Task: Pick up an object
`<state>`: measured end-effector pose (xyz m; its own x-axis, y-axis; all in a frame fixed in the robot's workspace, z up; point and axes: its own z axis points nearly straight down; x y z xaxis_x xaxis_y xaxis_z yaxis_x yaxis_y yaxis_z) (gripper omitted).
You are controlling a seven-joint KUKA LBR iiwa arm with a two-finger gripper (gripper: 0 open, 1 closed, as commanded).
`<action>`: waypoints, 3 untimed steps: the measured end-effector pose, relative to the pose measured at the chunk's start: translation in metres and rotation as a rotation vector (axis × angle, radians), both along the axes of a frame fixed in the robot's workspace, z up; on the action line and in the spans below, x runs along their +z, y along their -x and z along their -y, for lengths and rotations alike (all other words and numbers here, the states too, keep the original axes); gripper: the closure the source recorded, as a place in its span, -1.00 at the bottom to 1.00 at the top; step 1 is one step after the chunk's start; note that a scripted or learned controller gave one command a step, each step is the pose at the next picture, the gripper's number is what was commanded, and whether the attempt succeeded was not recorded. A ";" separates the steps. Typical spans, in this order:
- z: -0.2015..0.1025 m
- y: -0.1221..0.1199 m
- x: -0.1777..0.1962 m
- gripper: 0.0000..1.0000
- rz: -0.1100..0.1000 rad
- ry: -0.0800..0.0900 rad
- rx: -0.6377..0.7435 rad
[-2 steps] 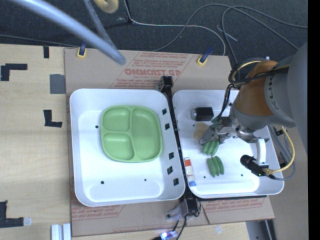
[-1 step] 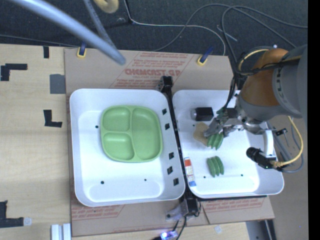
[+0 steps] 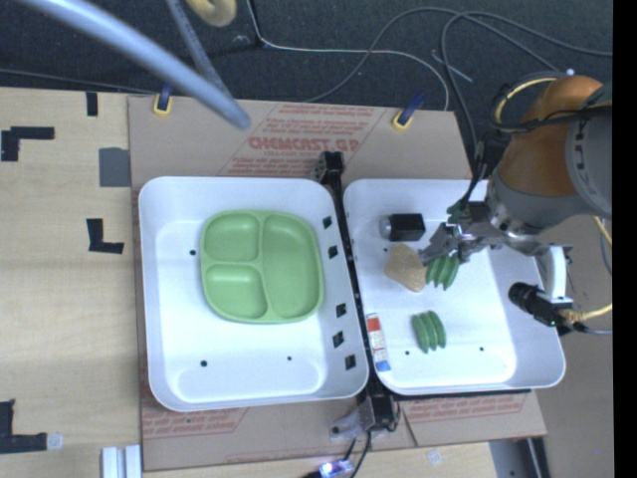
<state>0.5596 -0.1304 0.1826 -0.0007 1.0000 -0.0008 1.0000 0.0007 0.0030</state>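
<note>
Gripper (image 3: 445, 257): you see it clamped on a green pod (image 3: 444, 271) (beside the tan lump (image 3: 405, 267)).
Bin: right bin (image 3: 498, 352).

A green divided plate (image 3: 263, 266) is seen lying flat in the left white bin (image 3: 169, 217). Both bins are set on a brown cardboard sheet (image 3: 299, 137), beyond which black cables (image 3: 398, 38) are strewn.

Wooden bench (image 3: 60, 267), brown cardboard sheet (image 3: 299, 132) on it, two white bins (image 3: 169, 366) side by side
</note>
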 end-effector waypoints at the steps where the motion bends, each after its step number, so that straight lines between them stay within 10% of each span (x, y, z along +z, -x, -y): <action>1: 0.000 -0.001 0.040 1.00 0.001 0.000 0.000; 3: -0.092 0.012 0.027 1.00 -0.006 -0.002 0.005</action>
<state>0.5480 -0.0383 0.2094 -0.0052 1.0000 0.0013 1.0000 0.0053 -0.0029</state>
